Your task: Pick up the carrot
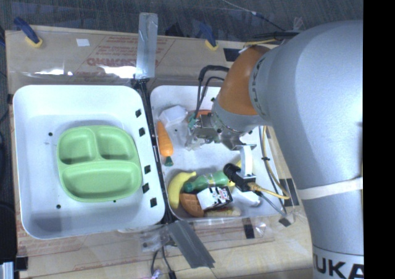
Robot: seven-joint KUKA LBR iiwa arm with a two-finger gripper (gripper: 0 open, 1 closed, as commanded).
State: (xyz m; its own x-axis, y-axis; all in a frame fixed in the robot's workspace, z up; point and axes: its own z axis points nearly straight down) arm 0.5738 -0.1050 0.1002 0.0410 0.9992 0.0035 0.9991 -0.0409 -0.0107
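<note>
Carrot [165, 140] is lying against the right bin's [266, 176] left wall, not yet lifted. Gripper [196, 131] is hovering just beside it, apart; whether it is open cannot be told. Grasping is remaining.

- The carrot [165, 140] is orange, with a small green tip at its lower end.
- The divided plate [97, 162] is pale green all over.
- Both bins, the left bin [31, 148] and the right bin [179, 95], are white, with small black marks along their shared edge.
- The banana [178, 184] is yellow.
- A green item [207, 180] lies beside the banana.
- A small package [215, 197] shows black and white print with a touch of red.
- The arm [315, 123] is grey, with an orange band [239, 83] above the wrist.
- The bench [74, 49] is light tan with faded red lettering.
- Blue clips [28, 32] sit at the bench's far edge.
</note>
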